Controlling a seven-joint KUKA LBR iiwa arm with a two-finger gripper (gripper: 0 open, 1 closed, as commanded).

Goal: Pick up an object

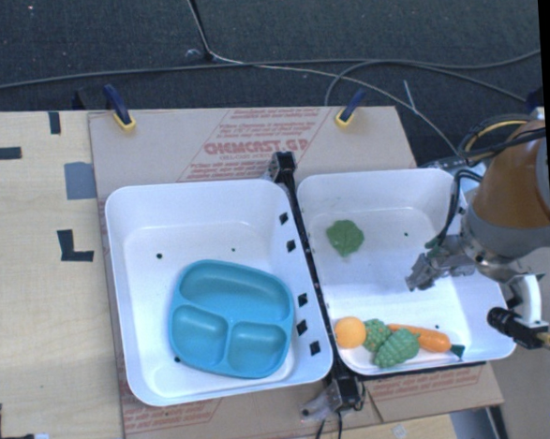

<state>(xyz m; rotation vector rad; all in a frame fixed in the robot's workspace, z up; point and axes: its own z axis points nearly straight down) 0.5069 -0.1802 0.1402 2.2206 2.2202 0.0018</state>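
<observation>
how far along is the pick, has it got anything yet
Nothing looks picked yet. The gripper hangs over the right bin with nothing visible in it. The green broccoli piece, orange ball, green toy and carrot all lie in that bin. Descent, grasp and lift remain.

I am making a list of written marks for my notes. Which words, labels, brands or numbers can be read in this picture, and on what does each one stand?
"CHEMCAST GP": red print on the brown board under the two white bins, seen upside down.
Smaller red lines around that word on the same board: too blurred to read.
I can read no text on the bins, the blue tray or the arm.
</observation>
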